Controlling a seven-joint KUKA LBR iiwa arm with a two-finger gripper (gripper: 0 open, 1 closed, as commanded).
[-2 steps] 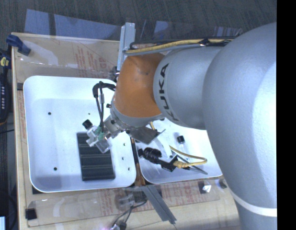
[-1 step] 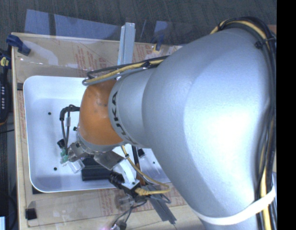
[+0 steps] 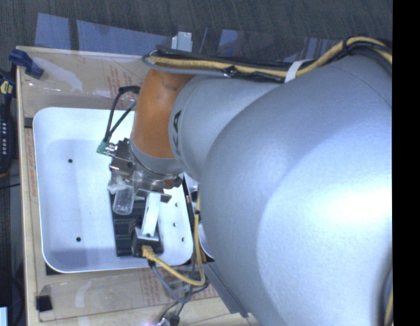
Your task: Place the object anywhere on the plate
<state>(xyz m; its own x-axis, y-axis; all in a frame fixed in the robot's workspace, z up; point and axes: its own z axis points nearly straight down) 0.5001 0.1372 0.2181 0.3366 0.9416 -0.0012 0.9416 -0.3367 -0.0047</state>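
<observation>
Hanging low over the white bin (image 3: 67, 182), gripper (image 3: 134, 216) sitting close to that bin's right wall. Whether clenched or released: cannot tell, the black and white hardware there blurring together. Where the object is lying: cannot tell either.

Leaving open room to the gripper's left, bare bin floor spreading out toward the far left wall. Showing just two small dark dots on that floor, one (image 3: 70, 160) up and left of the gripper, one (image 3: 79, 239) down and left. Crowding the bin's near rim just below the gripper, and its right rim just beside it. Rising above the gripper, the orange band (image 3: 155, 114), with thin black wires looping off to its left near a small green tag (image 3: 101, 148).

Blocking everything right of the gripper, the grey arm (image 3: 285, 182) bulging large. Running along the arm's top, a yellow cable (image 3: 251, 66); curling below the gripper, another yellow lead (image 3: 172, 270). Framing the bin, the pale bench (image 3: 81, 80). Lying well off up and left, a blue clamp (image 3: 23, 63); standing far left, a black device (image 3: 3, 138).
</observation>
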